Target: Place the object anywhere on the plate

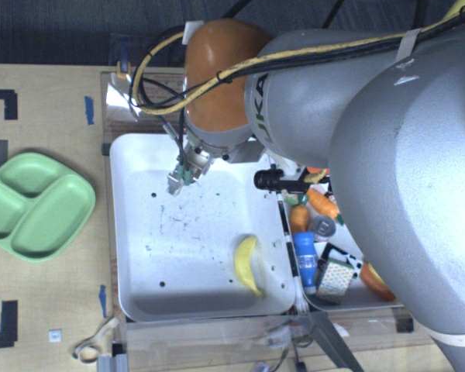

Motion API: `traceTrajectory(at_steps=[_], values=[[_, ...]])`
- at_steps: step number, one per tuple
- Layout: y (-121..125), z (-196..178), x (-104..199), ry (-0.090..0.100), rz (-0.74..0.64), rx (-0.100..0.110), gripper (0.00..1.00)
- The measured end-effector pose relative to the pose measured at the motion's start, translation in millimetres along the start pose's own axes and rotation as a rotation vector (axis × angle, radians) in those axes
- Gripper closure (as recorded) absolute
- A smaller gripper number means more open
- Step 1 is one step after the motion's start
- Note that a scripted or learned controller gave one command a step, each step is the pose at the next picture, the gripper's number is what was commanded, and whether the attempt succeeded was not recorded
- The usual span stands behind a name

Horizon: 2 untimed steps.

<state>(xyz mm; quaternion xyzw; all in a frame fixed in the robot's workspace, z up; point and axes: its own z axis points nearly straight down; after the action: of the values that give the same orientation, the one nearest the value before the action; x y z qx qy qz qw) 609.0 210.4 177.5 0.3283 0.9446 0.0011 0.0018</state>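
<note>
End effector [180, 178] over the upper part of the left white bin [132, 231]; can't tell its state. Banana [247, 263] lies low right in that bin. Green divided plate [36, 204] on the wood table [54, 91], left of the bin. Right bin [356, 301] cluttered.

The arm [356, 130] covers most of the right bin [355, 301], so only a strip of that bin's contents shows: a carrot [322, 202], a blue bottle [304, 258] and a patterned packet [335, 279], each partly hidden. An orange object [377, 283] at the arm's edge is too covered to name. The arm is cut off by the top, right and bottom edges. The gripper [180, 178] is small and blurred; whether its fingers are parted cannot be told
</note>
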Motion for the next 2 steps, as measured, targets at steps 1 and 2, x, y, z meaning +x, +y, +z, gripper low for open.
traceTrajectory(at_steps=[1,2], values=[[-39.9,87.2,55.5,0.0,0.493,-0.006,1.0],[-76.9,37.0,-4.3,0.001,0.447,0.003,1.0]])
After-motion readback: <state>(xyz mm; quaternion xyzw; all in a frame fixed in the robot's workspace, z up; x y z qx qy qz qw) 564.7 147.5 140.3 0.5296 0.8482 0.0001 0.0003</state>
